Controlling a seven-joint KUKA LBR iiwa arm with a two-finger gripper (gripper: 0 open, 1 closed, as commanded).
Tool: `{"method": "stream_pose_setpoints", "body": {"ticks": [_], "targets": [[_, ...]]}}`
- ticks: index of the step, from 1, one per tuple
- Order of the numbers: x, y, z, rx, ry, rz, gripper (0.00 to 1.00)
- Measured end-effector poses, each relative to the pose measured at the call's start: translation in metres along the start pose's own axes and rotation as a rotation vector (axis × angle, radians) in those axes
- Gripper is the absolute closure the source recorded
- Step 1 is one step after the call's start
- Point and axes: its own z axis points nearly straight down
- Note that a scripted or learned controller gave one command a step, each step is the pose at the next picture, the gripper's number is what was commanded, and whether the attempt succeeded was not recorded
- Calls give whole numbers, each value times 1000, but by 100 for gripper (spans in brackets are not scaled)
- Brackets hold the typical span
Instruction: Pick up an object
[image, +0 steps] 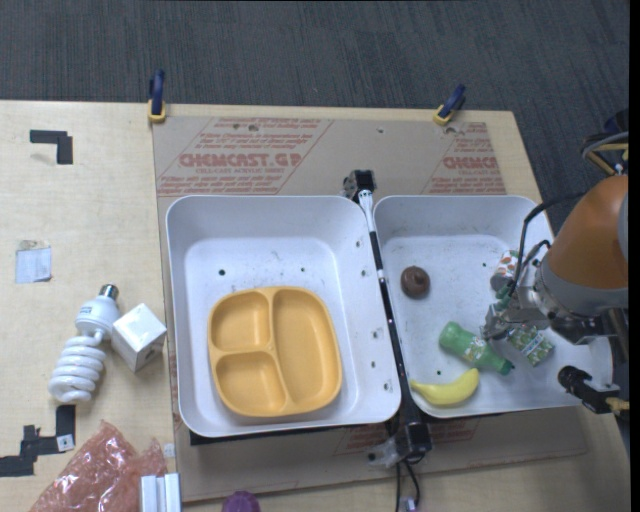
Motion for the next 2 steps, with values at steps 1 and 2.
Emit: {"method": "stream_pose_setpoints", "body": {"ticks": [1,2], "targets": [[66,-36,0,-1,0,-1,0],[48,83,0,-1,-1,-3,0]]}}
